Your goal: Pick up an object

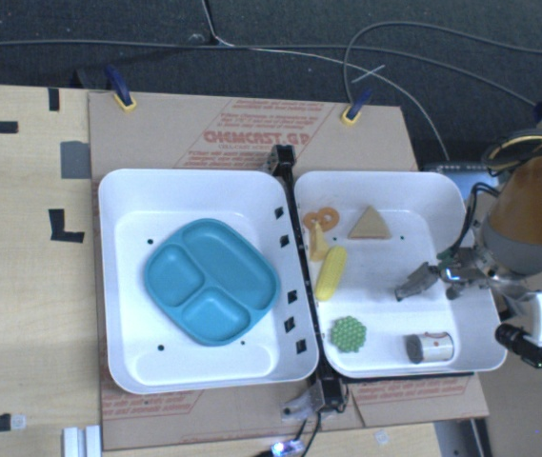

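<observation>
Brown cardboard sheeting (251, 131) is lying under two white bins on the pale wooden bench (23, 255); the tool (411, 285) is hanging released, grasping nothing.

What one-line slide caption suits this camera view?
Grey two-finger gripper hovers in the right white bin near a yellow corn cob and silver can.

You have two white bins: the left bin (118, 255) holds one blue plate (211, 280); the right bin (442, 193) holds one pretzel (321, 221), one tan wedge (370, 224), one corn cob (331, 272), one green ball (349, 332), one can (430, 347).
</observation>
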Action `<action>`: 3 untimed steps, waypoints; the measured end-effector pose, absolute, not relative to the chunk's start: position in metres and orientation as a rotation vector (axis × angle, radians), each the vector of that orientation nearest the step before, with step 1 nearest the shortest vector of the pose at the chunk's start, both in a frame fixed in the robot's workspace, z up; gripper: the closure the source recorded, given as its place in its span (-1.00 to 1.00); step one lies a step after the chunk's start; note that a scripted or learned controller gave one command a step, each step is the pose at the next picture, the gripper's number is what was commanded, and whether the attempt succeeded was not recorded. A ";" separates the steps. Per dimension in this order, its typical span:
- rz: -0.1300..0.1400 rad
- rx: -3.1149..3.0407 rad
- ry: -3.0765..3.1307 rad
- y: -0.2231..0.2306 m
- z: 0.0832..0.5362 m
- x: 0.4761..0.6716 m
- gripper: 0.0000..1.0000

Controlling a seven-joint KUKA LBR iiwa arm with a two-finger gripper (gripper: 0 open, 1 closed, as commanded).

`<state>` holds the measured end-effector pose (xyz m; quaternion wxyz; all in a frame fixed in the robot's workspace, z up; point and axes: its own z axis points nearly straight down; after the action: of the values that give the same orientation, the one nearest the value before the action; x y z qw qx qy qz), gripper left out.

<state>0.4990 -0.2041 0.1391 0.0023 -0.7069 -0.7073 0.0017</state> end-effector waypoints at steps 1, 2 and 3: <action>0.002 -2.220 -2.223 -0.203 0.086 0.499 -1.00; 0.001 -2.222 -2.225 -0.204 0.100 0.500 1.00; -0.003 -2.222 -2.227 -0.199 0.162 0.500 1.00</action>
<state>0.5003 -0.1992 0.1616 -0.0022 -0.7064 -0.7078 -0.0010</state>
